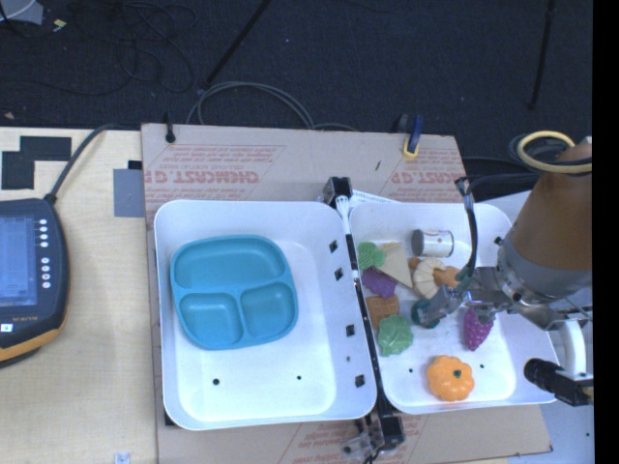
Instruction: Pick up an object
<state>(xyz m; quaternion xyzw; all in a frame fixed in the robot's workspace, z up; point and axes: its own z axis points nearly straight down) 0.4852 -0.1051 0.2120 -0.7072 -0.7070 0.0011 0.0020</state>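
From my remote station, nearest the camera's lower edge I see the round orange plastic pumpkin (pixel 450 377) lying in the right white bin (pixel 503 222), close to its front wall. Just behind it, toward the divider, sits a leafy green plastic vegetable (pixel 394 335), and to the right of that a purple plastic grape bunch (pixel 476 328) hangs or lies right beside the arm's wrist; I cannot say which.

The grey two-finger gripper (pixel 430 307) reaches in from the right, low over the middle of this bin, with its dark tip touching or just above the clutter. I cannot tell from here how its fingers stand, and I see nothing clearly caught between them.

Around the tip lie a brown waffle-textured piece (pixel 383 307), a purple eggplant-shaped toy (pixel 379 282), a beige wedge-shaped piece (pixel 426 276) and a small orange piece (pixel 446 277). Farther back are a second green leafy toy (pixel 370 255) and a silver metal can (pixel 432 243) lying on its side.

In the left white bin (pixel 184 222) a blue plastic three-compartment tray (pixel 233 290) lies flat, well apart from the toys.

Beyond both bins the brown cardboard sheet (pixel 251 167) shows printed lettering, and a dark handheld control pendant (pixel 27 274) rests on the bench at far left.
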